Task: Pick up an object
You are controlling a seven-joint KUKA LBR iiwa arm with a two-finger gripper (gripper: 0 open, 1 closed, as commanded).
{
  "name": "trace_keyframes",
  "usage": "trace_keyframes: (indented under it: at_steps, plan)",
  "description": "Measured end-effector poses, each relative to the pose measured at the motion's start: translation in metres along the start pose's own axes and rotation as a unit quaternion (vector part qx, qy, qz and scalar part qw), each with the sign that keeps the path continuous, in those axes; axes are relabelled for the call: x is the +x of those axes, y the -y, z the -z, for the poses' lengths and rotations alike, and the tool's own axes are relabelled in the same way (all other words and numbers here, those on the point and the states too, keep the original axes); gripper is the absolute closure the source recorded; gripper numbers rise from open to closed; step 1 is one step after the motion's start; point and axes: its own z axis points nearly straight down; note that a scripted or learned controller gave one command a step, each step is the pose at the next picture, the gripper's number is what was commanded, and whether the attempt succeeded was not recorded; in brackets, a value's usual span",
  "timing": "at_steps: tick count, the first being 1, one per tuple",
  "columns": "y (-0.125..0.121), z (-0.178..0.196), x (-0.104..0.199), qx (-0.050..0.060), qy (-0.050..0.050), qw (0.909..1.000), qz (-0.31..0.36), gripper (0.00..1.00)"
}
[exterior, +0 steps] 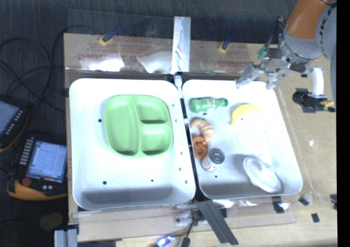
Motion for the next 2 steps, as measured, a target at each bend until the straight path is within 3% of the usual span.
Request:
trace_keyframes:
  at_steps: [1, 2]
  plan:
    - [-0.0125, -0.1293, -0.0135, 0.001, 0.0, 0.9988, 0.049, 0.0]
    - [-0.0127, -0.129, -0.0134, 0.0, 0.001, 0.9988, 0.049, 0.0]
